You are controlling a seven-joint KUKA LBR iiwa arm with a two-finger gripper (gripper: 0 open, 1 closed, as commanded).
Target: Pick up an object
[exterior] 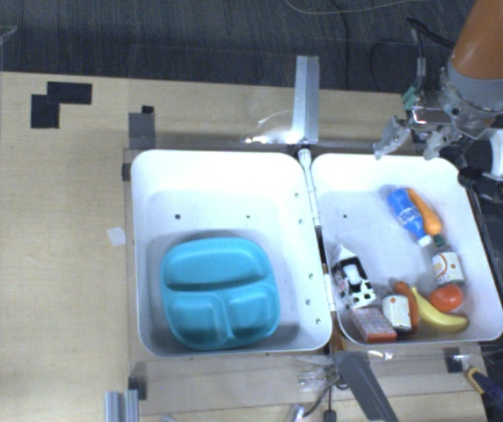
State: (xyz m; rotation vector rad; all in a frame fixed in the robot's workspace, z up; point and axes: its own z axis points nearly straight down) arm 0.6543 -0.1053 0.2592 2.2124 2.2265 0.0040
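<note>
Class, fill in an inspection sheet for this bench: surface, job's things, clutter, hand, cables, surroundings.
Surface: two white bins; left bin, right bin.
Job's things: in the right bin, blue bottle, carrot, banana, tomato, small carton.
Clutter: blue divided tray in the left bin.
Hand: hand open above the right bin's far edge, holding nothing.
Cables: thin cable on the dark floor.
Surroundings: black marks on the bench.

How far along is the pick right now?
Nothing looks picked yet. The hand hangs open over the right bin's far edge with nothing between its fingers. The blue bottle, carrot and banana lie in that bin. Descent, grasp and lift all remain.
</note>
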